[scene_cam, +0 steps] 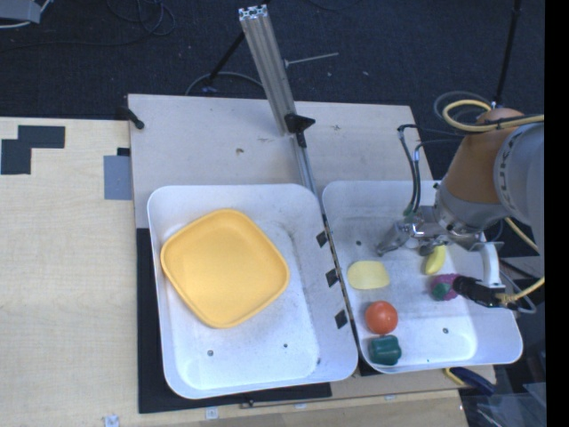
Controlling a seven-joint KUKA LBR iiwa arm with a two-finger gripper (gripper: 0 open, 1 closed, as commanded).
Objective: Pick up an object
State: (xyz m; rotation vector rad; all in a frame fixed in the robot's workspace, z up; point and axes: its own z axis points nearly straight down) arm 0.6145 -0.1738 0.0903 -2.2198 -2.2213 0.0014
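A pale bench (222,140) carries two shallow white bins side by side, ringed by dark floor strewn with cables, with a light wood-grain surface (62,265) to the left. The left bin (222,345) holds a square yellow plate (224,267), lying flat toward its left half. A slanted aluminium post (271,65) rises from the bench behind the bins.

The grey KUKA arm (498,176), with its orange band, reaches in from the right over the right bin (471,345); its upper body is cut off at the frame edge. The gripper (404,236) hangs low over the bin's upper middle, metal fingers pointing left and spread apart with nothing between them.

Five small objects lie in the right bin. A pale yellow rounded piece (368,275) sits just below and left of the gripper, near but apart from it. A red tomato-like ball (381,317) lies below that, with a dark green piece (385,350) just beneath, near the bin's front rim. A small yellow item (435,259) lies just right of the gripper, close under the wrist, and a purple item (443,286) rests below it; both are too small to identify. A black part (480,290) of the arm's fittings juts beside the purple item, partly hiding the bin wall.
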